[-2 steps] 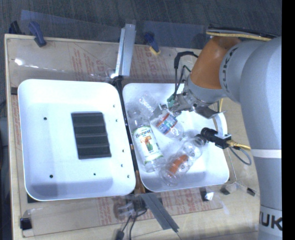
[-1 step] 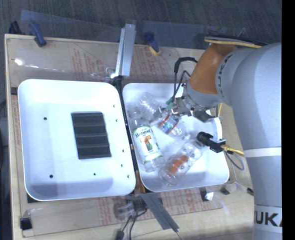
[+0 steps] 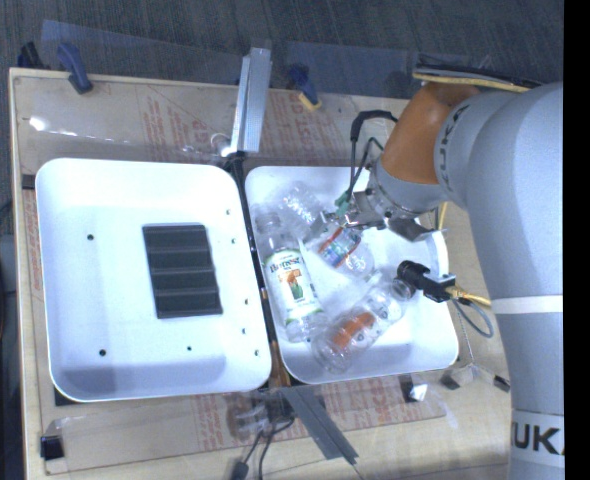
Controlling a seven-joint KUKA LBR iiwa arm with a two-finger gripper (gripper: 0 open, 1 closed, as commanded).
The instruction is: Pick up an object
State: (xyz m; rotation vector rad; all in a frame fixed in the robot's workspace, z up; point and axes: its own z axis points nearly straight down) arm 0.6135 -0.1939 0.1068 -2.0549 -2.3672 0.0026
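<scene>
- Wooden bench [image 3: 125, 118] seen from above at a slant, bearing two shallow white bins side by side, with blue clamps [image 3: 75, 66] along its 12 o'clock edge.
- Left bin [image 3: 75, 268]: a dark ribbed rectangular pad [image 3: 182, 270] lying flat near the middle, long axis running 12 to 6 o'clock; small dark dots at the corners of the floor.
- Right bin [image 3: 435, 343]: a heap of clear plastic bottles, crowded together and partly overlapping.
- Bottle with green-and-white label [image 3: 291, 286], lying along the 9 o'clock wall of the right bin, neck toward 12 o'clock.
- Bottle with orange label [image 3: 353, 330], at about 6 o'clock in the right bin, just beside the labelled one.
- Bottle with red-and-blue label [image 3: 340, 248], near the centre of the right bin, directly under the tool head.
- Further clear bottles [image 3: 293, 206] toward 11 o'clock in the right bin, outlines hard to separate.
- Grey arm [image 3: 515, 188] with orange band [image 3: 415, 143], entering from 3 o'clock and bending down over the right bin.
- Gripper [image 3: 347, 218] low over the heap, at or touching the red-and-blue bottle; whether the fingers are spread or pressed together cannot be told, nor whether anything is pinched.
- Black fitting with yellow cable [image 3: 423, 280] at 4 o'clock from the tool head.
</scene>
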